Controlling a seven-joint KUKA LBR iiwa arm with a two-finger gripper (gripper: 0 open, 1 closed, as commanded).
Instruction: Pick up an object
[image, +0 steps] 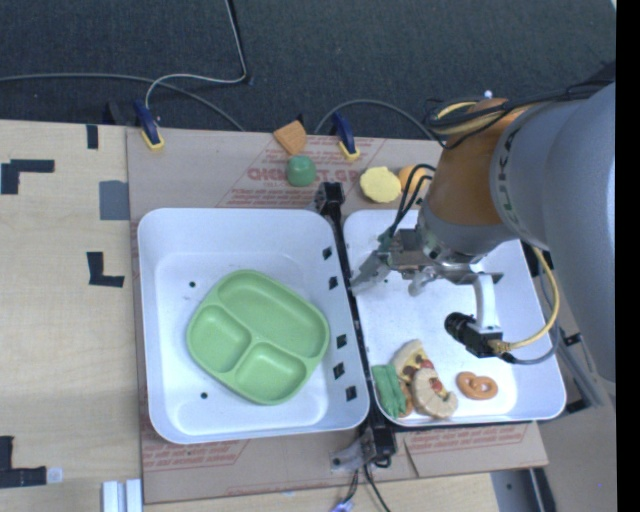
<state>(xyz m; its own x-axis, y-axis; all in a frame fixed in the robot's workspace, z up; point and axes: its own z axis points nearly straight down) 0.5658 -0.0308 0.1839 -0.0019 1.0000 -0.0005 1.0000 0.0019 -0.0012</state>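
Red printed lettering runs across the brown cardboard sheet (250, 180) under the bins, but it sits upside down to the camera and is too small to read. Black tape marks dot the pale wooden bench (50, 260) on the left.

The left bin (160, 250) is smooth white plastic with rounded corners, and it holds a matte green divided plate (258, 336) with three compartments, lying flat and slightly turned. There is bare white floor all round the plate, widest toward the far wall.

The right bin (535, 400) holds the small pieces, all bunched along its near wall: a green ridged piece that may be a toy pea pod (389, 388) against the divider, a tan and red toy sandwich (425, 378) just beside it, and an orange pretzel (477, 385) a little apart to the right. The middle and far floor of this bin is shadowed by the arm.

The gripper (385, 262) hangs near the divider at the bin's far left, its metal fingers spread, with nothing between them. It is well apart from the toys.

Beyond the bins, on the cardboard, lie an orange wedge (290, 136), a green cylinder (300, 171) and a yellow lemon-like lump (380, 184).
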